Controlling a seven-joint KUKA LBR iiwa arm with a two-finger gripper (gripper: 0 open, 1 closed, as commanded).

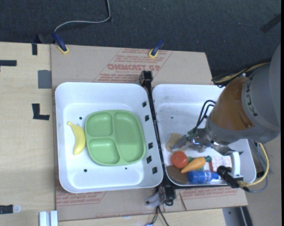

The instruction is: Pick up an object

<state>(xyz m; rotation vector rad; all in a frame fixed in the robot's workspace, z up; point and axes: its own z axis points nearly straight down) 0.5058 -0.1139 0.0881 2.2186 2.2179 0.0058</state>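
Two white bins sit side by side on a cardboard sheet (132,65) on the worktop (19,126). The left bin (61,126) holds a green divided plate (116,138) with a yellow banana (78,138) just to its left. The grey arm (240,112) hangs over the right half of the right bin (179,95) and hides that part. The claw (191,140) is low in the middle of this bin; whether it is released or clenched cannot be told. Just nearer than it lie a red tomato (179,159), an orange carrot (194,164) beside that, and a blue bottle (200,176) by the near wall
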